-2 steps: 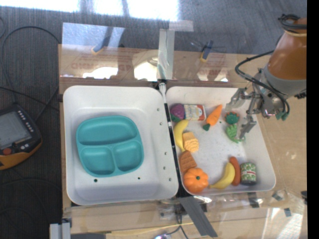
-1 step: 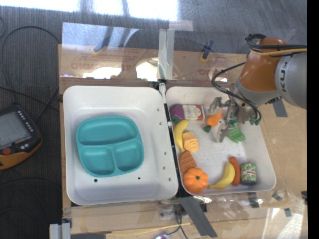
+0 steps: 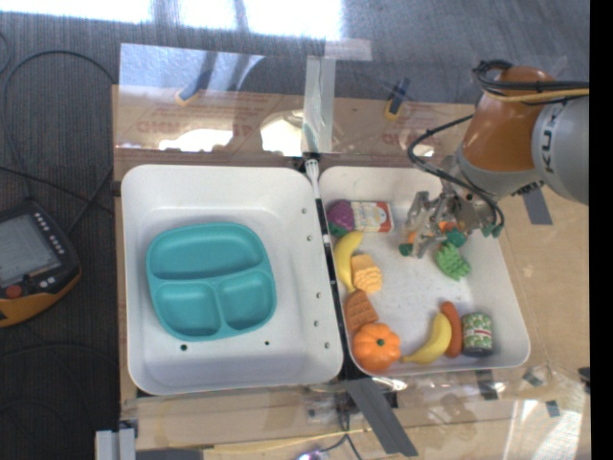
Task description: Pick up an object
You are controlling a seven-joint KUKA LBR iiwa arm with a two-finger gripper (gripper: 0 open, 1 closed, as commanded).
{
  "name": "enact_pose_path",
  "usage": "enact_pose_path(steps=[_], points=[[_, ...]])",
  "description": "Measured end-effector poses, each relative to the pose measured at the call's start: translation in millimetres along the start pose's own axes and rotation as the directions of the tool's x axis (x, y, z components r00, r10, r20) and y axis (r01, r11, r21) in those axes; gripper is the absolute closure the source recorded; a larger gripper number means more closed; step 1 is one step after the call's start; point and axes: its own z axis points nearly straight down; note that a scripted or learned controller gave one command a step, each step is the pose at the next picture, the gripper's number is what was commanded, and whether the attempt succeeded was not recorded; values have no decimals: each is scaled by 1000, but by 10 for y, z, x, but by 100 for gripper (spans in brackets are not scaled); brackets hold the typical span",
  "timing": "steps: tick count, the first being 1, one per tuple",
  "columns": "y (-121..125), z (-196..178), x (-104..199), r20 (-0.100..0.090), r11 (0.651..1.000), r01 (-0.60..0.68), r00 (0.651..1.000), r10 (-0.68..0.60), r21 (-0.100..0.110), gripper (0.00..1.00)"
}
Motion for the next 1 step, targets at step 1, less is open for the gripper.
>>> enact_pose_path(steps=[1], points=[[891,-994,-226,-1,1000,-9,1000,9,-6,100]])
